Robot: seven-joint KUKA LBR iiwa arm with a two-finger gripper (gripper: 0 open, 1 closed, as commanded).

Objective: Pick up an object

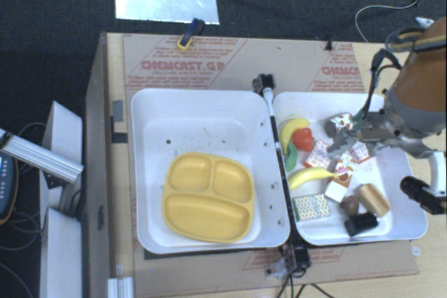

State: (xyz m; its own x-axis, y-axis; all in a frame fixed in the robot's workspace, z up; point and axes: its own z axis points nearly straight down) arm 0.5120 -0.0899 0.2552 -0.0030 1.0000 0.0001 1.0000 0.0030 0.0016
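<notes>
While no single target is named, the likeliest one is whatever sits under the gripper point(347, 139) right now: a cluster of small red-and-white packets point(327, 152) in the middle of the right bin point(412, 220). They look like light, flat, crinkly sachets, probably thin and a bit slick, so my guess is they are awkward to pinch from above; an edge that stands up off the floor would be the place to bite. Beside them, toward the divider, there's a yellow banana point(310, 177), a smooth curved toy by the look of it, likely light and rigid, best taken across its narrow middle. Above it sit a red tomato-like piece point(304, 139) and a second yellow piece point(294, 128), rounded and probably slippery. Nearer the front edge: a checkered green-and-white packet point(311, 206), a brown cylinder point(374, 199) that should roll if nudged, and a black block point(362, 223), which looks stiff and easy to clamp on its flat sides.

The gripper hangs low over the packet cluster, dark against the clutter, and I cannot tell how it is set or whether anything is in it. The arm point(419, 84) comes in from the right, orange band showing.

Further out, the left bin point(150, 115) holds a yellow divided tray point(207, 197), well apart from the action.
</notes>
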